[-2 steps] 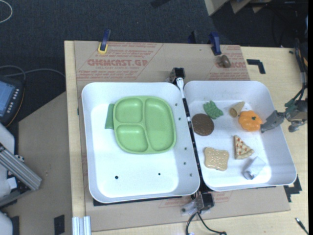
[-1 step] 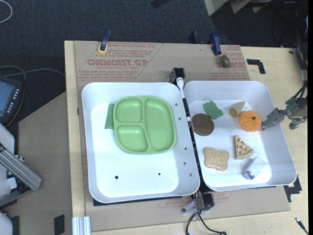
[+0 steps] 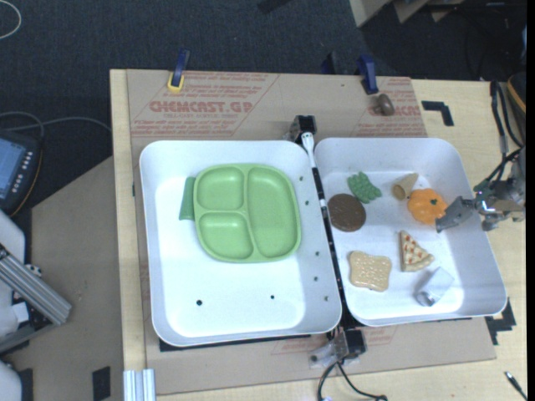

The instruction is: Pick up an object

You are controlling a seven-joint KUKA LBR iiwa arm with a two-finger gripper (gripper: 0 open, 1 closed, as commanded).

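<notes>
The gripper (image 3: 458, 214) sits over the right bin (image 3: 468, 161) near its 3 o'clock rim, just beside the orange (image 3: 426, 205), which is probably its target. Whether it is released or clenched I cannot tell; the tip is dark and small in the camera view, and nothing is visibly caught in it.

The orange lies toward 2 o'clock in the bin, with a tan cork-like piece (image 3: 405, 186) touching or nearly touching it at its 10 o'clock side. Being round, the orange has no real long axis and points nowhere in particular, so any angle of approach suits it equally.

That roundness is also the risk: a closing grip that lands off-centre would likely squirt the fruit sideways, toward the pizza slice (image 3: 413, 251) at 6 o'clock or into the tan piece. Coming in from the 4 o'clock side, the tip may only nudge it (a slanted contact pushes more than it pinches). The bin rim at 3 o'clock is close to the wrist, so a low descent could clip it.
</notes>
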